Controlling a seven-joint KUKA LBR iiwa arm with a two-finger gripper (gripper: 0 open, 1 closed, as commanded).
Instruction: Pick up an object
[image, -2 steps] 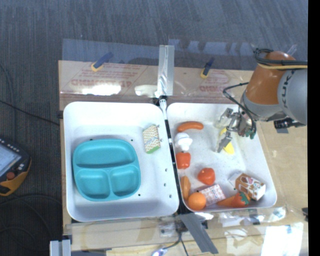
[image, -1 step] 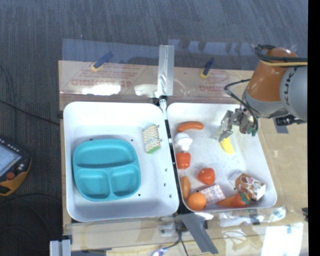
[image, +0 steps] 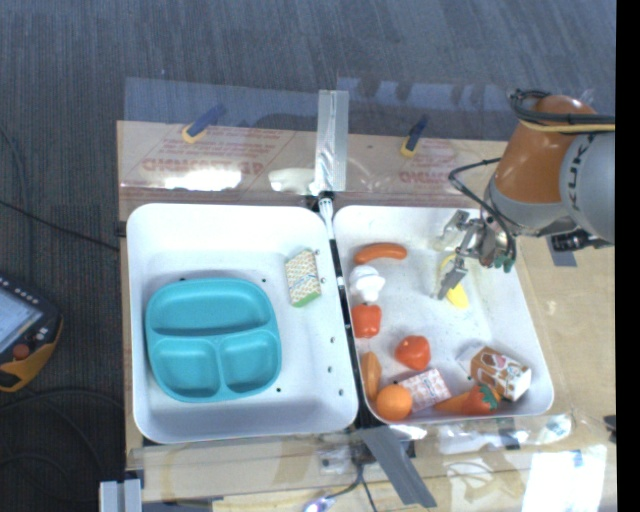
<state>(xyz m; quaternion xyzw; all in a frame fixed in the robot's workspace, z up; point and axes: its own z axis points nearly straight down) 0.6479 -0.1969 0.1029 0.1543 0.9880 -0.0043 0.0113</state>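
Reaching in from the right: arm (image: 545, 175), grey with an orange band, above the far right corner of the right bin (image: 535, 345).

Hanging low over the far right part of that bin: gripper (image: 455, 268). Pincer state: cannot tell. Nothing visibly pinched.

Just beside the gripper tip, on the bin floor near the right wall: yellow piece (image: 457, 296). Touching or apart: cannot tell.

Along the left wall of the right bin, far to near:
- sausage (image: 380, 252), lying across, near the far wall;
- white item (image: 368, 285);
- red block (image: 366, 320);
- tan roll (image: 371, 372);
- orange (image: 394, 402), at the near left corner.

At mid-floor: tomato (image: 412, 352), well apart from the gripper.

Along the near wall: pink box (image: 430, 386), touching the orange; carrot (image: 462, 404); carton (image: 499, 372), at the near right corner.

In the left bin (image: 140, 300): teal tray (image: 212, 335) with three compartments, towards the left wall; sponge (image: 302, 277), near the right wall, towards the far side.
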